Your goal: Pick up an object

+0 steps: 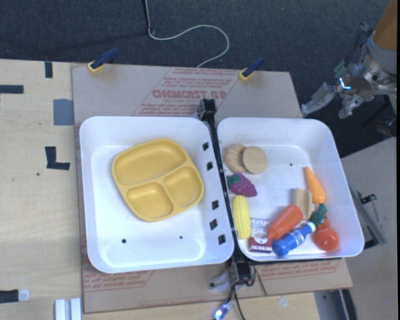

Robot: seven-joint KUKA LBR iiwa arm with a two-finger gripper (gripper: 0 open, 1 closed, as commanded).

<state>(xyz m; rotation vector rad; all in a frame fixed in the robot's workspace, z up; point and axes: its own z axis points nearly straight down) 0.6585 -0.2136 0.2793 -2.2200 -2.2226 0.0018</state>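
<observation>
1. Yellow plastic corn cob (pixel 241 215): it lies along the left wall of the right white bin (pixel 333 145). Likely light, stiff and slippery, so grip it across its middle.
2. Orange toy carrot (pixel 314 185): you'll find it near that bin's right wall.
3. Gripper (pixel 333 97): it hangs outside the bin's far right corner, holding nothing; whether it's spread, you cannot tell.

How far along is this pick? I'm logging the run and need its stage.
Nothing looks done yet. The gripper hangs beyond the right bin's far right corner, above the dark floor, carrying nothing that I can see. The toy food, such as the corn, carrot and blue bottle, lies in that bin. The whole pick is left: move over the bin, descend, grasp, lift.
</observation>
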